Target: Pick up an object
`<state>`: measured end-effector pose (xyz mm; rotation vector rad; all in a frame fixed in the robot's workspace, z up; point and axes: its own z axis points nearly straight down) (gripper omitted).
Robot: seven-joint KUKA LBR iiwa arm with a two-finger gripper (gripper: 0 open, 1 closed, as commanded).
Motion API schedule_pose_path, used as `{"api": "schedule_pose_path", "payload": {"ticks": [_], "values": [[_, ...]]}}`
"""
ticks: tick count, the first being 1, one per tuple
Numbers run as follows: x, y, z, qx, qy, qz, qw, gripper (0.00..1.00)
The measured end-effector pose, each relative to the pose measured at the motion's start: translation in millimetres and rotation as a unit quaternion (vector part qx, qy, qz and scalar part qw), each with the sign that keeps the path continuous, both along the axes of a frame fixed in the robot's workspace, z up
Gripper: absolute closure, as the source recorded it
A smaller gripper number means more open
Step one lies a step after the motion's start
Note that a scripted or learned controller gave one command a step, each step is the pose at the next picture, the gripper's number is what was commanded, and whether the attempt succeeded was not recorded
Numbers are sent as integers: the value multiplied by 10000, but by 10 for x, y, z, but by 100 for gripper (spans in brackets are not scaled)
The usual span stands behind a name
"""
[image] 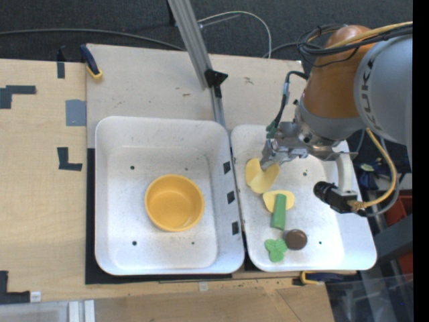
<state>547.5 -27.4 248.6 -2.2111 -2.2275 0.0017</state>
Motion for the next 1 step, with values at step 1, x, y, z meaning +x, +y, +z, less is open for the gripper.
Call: {"api": "schedule_pose_path", "payload": {"ticks": [1], "values": [[-5, 562, -47, 1, 1, 0, 10000, 100]]}}
